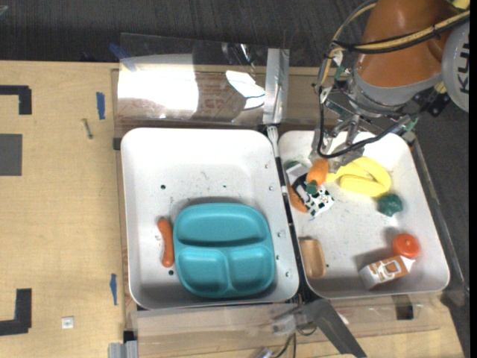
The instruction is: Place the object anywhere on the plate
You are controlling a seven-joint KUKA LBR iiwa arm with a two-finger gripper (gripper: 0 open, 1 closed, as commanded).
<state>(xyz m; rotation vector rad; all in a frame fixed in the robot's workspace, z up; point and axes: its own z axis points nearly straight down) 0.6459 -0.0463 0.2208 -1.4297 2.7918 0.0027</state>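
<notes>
Gripper [328, 154] is down just left of the bananas [363, 176], over an orange carrot [317, 173]; jaw state, I can't tell.

an orange domed band on the arm [399, 32], grey metal wrist below, yellow and black cables looping around.

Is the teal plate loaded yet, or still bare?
Bare. All three compartments of the teal plate show plain teal; the orange sausage lies beside its left edge on the bin floor.

Both white bins [200, 144] on the table [52, 200] are viewed from above at a slant, from a moderate distance.
</notes>
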